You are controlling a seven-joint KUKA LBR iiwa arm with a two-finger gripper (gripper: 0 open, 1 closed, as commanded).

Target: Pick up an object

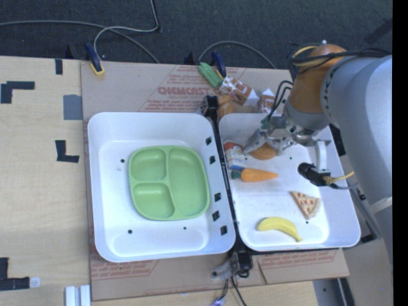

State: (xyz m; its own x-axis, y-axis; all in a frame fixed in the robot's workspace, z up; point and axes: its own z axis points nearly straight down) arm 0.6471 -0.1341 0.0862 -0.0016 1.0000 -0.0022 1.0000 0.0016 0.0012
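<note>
Gripper point(271, 140) low in right bin point(338, 234), near its back edge, over a brown bread-like obj point(262, 151); open/closed: can't tell. Carrot point(257, 175) by bin's left wall, waffle slice point(306, 204) and banana point(279, 228) toward front edge. Green plate point(169, 182) in left bin point(105, 171).

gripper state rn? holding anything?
Gripper: low in the right white bin, right above a brown bun-like toy; open or shut cannot be told, and no grasp is visible.
</note>
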